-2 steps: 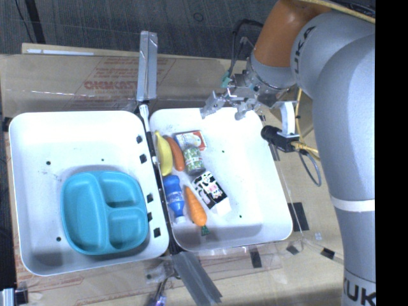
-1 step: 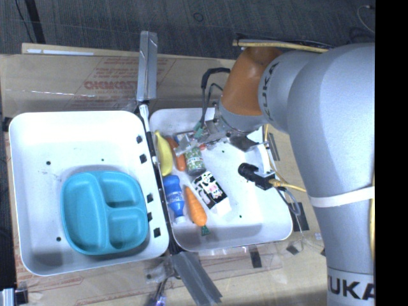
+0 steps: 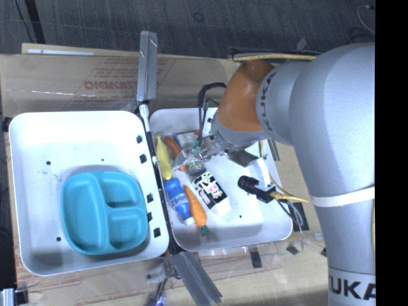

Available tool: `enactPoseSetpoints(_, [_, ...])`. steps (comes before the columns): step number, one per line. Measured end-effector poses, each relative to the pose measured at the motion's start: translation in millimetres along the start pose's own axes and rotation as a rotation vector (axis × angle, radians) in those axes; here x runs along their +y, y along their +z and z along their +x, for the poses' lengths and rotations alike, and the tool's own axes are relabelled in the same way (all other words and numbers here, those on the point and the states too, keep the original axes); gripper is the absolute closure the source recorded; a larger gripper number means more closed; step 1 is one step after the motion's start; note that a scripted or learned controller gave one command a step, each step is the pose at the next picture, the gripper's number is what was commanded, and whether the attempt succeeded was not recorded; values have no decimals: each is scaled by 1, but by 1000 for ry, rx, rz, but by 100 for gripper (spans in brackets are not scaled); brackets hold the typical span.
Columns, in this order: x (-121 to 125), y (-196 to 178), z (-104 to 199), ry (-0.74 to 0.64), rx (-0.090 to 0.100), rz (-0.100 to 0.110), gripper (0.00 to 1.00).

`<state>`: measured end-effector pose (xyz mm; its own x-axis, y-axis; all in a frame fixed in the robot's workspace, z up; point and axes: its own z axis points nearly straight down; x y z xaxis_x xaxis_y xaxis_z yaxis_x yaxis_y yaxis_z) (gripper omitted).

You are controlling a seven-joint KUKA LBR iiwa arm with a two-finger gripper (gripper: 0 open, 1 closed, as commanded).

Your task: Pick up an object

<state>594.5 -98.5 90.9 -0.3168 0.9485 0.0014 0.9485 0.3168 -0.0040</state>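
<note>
end effector [image 3: 199,150]: just beyond the carrot [image 3: 196,206]'s thick end; whether it grips anything cannot be told
blue bottle [image 3: 176,197]: touching the carrot's left side
black-and-white box [image 3: 211,190]: just right of the carrot

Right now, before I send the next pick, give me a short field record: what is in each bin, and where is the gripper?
left bin: blue divided tray, lying flat
right bin: yellow item along the left wall; blue bottle; carrot beside the bottle; black-and-white pack
gripper: over the upper part of the right bin, above small mixed clutter
grasp: cannot tell from this view
nearest clear target: black-and-white pack, probably
</note>
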Motion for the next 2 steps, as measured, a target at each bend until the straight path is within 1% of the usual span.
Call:
enactPoseSetpoints(1, [2, -14, -1, -2, -2, -4, 100])
enactPoseSetpoints(2, [15, -122, 30, -51, -2, -5, 100])
